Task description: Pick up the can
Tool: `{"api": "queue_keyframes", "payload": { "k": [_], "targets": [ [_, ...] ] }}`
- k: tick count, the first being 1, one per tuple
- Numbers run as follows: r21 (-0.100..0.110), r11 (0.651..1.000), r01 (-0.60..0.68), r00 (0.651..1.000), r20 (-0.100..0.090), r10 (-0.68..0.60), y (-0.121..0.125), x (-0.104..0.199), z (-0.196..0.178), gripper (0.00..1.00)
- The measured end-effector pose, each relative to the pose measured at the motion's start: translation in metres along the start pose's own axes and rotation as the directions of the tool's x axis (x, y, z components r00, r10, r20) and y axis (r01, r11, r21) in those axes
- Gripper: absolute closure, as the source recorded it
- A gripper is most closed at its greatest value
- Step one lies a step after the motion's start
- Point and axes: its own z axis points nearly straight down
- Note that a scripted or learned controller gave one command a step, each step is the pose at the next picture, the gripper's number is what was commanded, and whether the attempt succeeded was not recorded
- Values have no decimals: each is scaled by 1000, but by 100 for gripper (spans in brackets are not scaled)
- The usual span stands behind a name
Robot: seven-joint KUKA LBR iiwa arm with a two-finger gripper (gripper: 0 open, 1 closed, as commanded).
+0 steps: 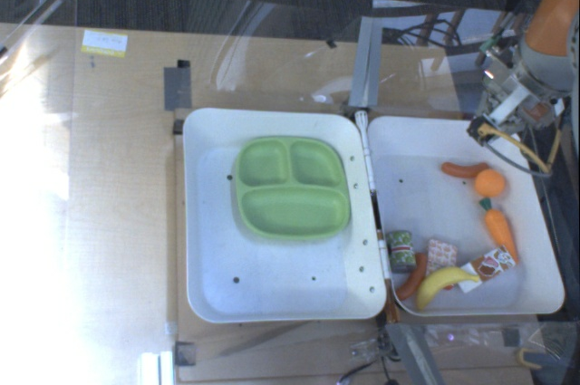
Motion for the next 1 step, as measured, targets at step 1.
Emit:
{"api": "queue_keyframes", "payload": {
  "k": [1],
  "targets": [
    [-1,995,-97,995,-3,97,-68,72,-19,100]
  ]
}}
